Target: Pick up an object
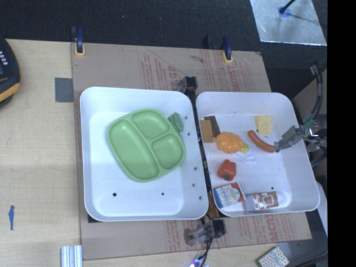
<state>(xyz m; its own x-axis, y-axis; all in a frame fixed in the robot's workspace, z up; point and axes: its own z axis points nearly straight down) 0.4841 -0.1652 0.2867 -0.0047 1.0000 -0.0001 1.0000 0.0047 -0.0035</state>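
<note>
The right bin holds several toy foods. A reddish sausage lies near its right wall, with a pale yellow cheese block just behind it. An orange fruit, a brown block and a red pepper sit toward the bin's left side. Two small cartons, one blue and white and one brown and white, lie at the front. My gripper reaches in over the right wall, its tip right beside the sausage's right end. Nothing is visibly held.
The left bin carries a green divided plate with a small green piece at its back right. A raised divider separates the bins. Clamps stand at the cardboard's back edge, and a device sits at the far left.
</note>
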